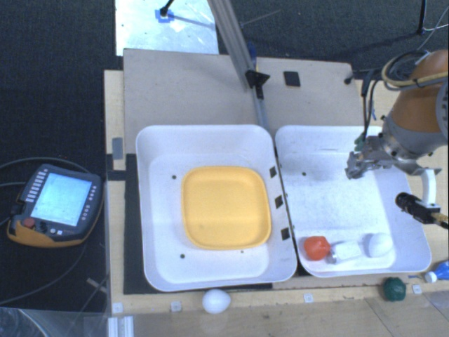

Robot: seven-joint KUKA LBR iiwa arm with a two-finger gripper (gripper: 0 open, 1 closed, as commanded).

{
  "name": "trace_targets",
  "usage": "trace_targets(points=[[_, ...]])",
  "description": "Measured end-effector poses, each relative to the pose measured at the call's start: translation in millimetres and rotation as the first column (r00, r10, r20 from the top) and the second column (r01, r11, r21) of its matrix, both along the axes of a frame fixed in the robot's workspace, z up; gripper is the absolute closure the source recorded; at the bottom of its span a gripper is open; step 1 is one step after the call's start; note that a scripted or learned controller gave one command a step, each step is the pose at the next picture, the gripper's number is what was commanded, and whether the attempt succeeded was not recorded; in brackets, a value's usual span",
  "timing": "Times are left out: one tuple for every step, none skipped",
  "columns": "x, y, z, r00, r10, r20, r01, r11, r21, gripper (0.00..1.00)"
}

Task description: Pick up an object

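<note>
I can't tell how the jaws [355, 166] stand; they hang well apart from the red object [316, 247]; crowded against the bin wall [365, 267], I'd expect a miss.

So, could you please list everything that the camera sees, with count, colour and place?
bins: 2, white, side by side on the bench
plate: 1, yellow, in the left bin
red object: 1, front of the right bin
white objects: 2, right bin, beside the red one
white egg-shaped object: 1, on the bench before the left bin
green object: 1, dark, bench, front right
teach pendant: 1, grey and orange, on the floor at left
arm: 1, grey and orange, from the right
gripper: 1, above the right bin
</note>
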State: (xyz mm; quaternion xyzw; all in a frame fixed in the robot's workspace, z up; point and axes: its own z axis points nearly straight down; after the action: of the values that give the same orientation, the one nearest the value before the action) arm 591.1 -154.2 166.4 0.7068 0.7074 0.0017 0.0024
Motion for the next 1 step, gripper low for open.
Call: trace_targets(points=[[0.9,-0.1,36.6,1.000,0.000,-0.002,0.000,1.000,0.000,1.00]])
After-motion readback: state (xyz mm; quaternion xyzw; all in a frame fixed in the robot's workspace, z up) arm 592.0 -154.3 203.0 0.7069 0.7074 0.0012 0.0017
